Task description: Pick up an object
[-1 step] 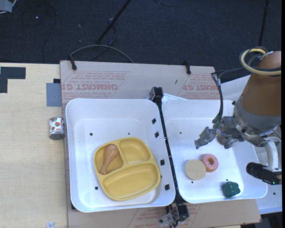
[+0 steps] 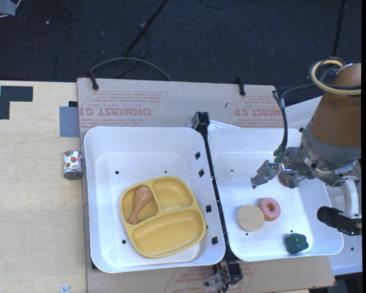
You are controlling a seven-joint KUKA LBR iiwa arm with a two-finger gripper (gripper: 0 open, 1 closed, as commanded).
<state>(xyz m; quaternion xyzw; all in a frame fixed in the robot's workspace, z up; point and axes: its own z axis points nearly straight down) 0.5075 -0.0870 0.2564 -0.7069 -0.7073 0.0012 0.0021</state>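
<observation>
In the right bin (image 2: 244, 148) lie a pink frosted doughnut (image 2: 269, 208), a pale round biscuit-like disc (image 2: 251, 218) touching its left side, and a dark green lump (image 2: 296, 243) near the front right corner. My gripper (image 2: 265, 174) hangs over the bin's middle, just above and behind the doughnut, with its grey fingers pointing left. Nothing shows between them. The arm's orange band (image 2: 340, 112) rises at the right.
The left bin (image 2: 110, 145) holds a yellow divided tray (image 2: 177, 232) with a toy chicken drumstick (image 2: 140, 202) in its left compartment. A small patterned can (image 2: 72, 163) lies on the bench left of the bins. A black divider runs between the bins.
</observation>
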